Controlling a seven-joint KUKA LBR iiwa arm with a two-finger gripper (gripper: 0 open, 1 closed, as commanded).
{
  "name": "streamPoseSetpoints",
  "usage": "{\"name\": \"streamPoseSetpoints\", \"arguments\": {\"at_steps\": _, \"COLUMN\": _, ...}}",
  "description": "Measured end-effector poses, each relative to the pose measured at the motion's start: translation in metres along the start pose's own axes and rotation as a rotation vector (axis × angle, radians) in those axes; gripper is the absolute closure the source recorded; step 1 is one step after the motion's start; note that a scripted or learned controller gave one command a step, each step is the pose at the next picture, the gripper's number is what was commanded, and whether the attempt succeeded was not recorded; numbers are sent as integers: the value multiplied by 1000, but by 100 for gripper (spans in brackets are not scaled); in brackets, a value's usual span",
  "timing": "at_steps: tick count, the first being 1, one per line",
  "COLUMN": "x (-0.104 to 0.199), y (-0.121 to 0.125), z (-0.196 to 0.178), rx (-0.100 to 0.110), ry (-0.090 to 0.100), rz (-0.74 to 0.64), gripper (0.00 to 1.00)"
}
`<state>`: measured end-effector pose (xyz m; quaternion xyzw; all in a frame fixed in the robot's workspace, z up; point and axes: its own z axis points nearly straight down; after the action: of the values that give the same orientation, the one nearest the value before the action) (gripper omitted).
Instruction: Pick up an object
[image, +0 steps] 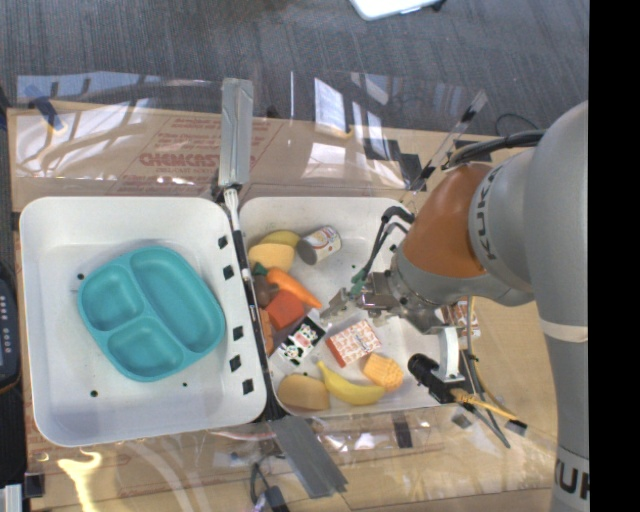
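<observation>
My gripper hangs low over the middle of the right bin, reaching in from the right. Just below it lies a red-and-white checkered box. To its left are an orange carrot, a red block and a black-and-white patterned box. A small can and a yellow fruit lie farther back. Along the near wall rest a banana, an orange biscuit-like piece and a tan rounded piece. I see nothing held in the gripper.
The left bin holds a teal divided plate. A grey divider strip runs between the bins at the back. The arm's grey and orange wrist covers the right bin's right side.
</observation>
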<state>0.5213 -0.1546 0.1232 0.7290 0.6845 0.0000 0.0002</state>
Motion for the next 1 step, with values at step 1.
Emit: {"name": "streamPoseSetpoints", "arguments": {"at_steps": 1, "x": -19, "y": -36, "z": 23, "rx": -21, "ry": -3, "rz": -76, "gripper": 0}}
